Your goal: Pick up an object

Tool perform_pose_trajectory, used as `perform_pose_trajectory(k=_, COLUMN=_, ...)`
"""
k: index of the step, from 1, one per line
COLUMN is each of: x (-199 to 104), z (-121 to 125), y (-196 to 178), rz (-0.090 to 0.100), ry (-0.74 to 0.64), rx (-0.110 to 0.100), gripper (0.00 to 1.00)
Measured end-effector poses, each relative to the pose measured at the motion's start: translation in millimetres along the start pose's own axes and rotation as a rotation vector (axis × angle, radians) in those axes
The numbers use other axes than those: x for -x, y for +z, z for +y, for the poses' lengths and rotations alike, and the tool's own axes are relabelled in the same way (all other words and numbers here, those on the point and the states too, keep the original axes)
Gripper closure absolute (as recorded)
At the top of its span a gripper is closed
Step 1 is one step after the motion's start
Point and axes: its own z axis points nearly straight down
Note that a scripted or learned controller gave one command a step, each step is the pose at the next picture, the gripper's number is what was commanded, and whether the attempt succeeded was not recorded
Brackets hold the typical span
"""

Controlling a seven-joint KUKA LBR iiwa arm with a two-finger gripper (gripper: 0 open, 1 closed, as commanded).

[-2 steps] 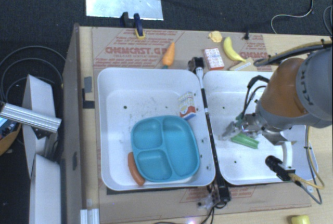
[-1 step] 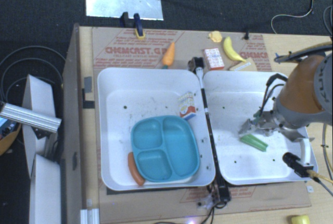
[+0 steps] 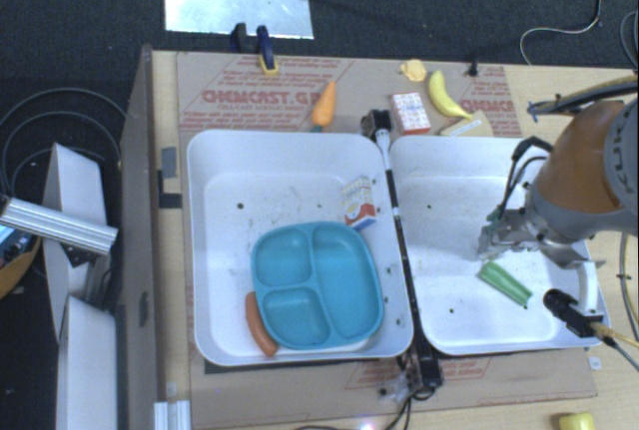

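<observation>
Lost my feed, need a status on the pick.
Gripper low in right bin, jaws unclear. Green block lies just below it, not held. Nothing blocking.

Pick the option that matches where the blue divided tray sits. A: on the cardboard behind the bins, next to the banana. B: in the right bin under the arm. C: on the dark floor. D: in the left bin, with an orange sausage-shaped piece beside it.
D: the blue divided tray lies in the left bin, with the orange sausage-shaped piece at its near-left edge.
</observation>
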Motion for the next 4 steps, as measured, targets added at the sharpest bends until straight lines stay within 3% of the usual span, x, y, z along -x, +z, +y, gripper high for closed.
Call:
perform_pose_trajectory(k=1, x=-0.1, z=-0.1, y=0.4, rz=0.000, ry=0.000, rx=0.000, gripper=0.00)
perform_pose_trajectory(k=2, x=63.0, z=59.8, y=-14.0, rz=-0.005, ry=0.002, rx=0.005, gripper=0.00)
perform_pose_trajectory(k=3, x=-3.7, z=13.9, y=-37.4, rz=0.003, ry=-0.006, rx=-0.006, gripper=0.00)
perform_pose_trajectory(k=4, x=25.4, z=-19.9, y=-20.0, rz=0.000, ry=0.003, rx=-0.006, gripper=0.00)
